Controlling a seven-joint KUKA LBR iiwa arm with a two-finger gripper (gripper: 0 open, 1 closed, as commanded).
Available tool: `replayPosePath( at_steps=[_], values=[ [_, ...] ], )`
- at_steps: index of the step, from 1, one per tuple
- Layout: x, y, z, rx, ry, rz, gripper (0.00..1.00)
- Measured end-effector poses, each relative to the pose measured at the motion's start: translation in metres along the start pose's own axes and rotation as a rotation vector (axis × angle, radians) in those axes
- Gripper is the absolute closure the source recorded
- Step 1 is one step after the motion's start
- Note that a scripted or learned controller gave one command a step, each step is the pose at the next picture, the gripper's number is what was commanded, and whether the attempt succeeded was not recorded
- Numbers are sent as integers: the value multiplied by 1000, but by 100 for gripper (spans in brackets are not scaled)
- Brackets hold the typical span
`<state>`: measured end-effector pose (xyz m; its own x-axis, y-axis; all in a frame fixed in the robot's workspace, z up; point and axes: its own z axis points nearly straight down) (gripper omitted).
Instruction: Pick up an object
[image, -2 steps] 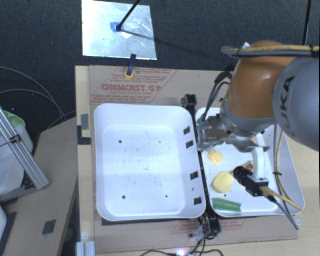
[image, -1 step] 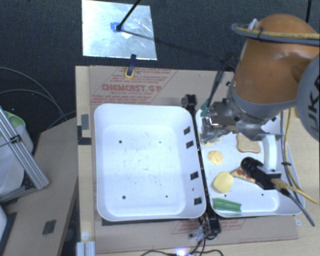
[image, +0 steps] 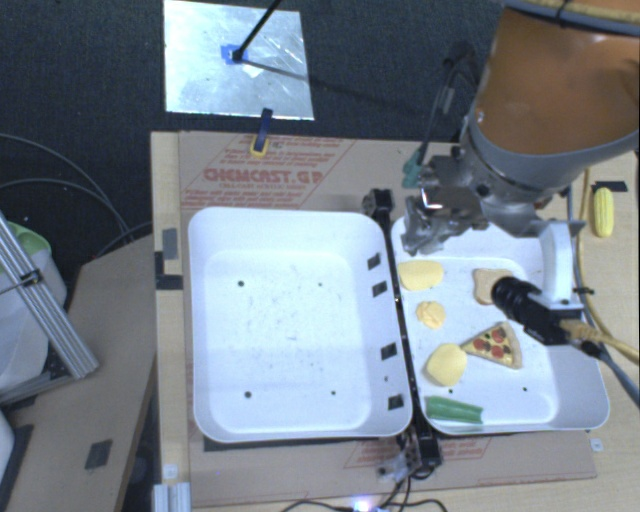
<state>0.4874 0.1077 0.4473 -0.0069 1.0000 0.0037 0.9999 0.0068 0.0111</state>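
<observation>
Two white bins, jaws (image: 428, 232) above right bin's (image: 530, 395) far-left corner, grip state unclear, pizza slice (image: 495, 345) nearby.

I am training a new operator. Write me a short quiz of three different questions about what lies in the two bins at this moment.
1. True or false: the pizza slice lies in the left bin.
2. Which item lies nearest the front edge of the right bin? A) green bean pod B) pizza slice C) tan piece
3. Fill in: the gripper is above the ____ corner of the right bin, nearest the bin divider.

Key: 1 false; 2 A; 3 back.
</observation>
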Motion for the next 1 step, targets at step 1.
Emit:
replayPosePath(
  at_steps=[1],
  values=[
    [-3, 28, 38, 11, -4, 7, 100]
  ],
)
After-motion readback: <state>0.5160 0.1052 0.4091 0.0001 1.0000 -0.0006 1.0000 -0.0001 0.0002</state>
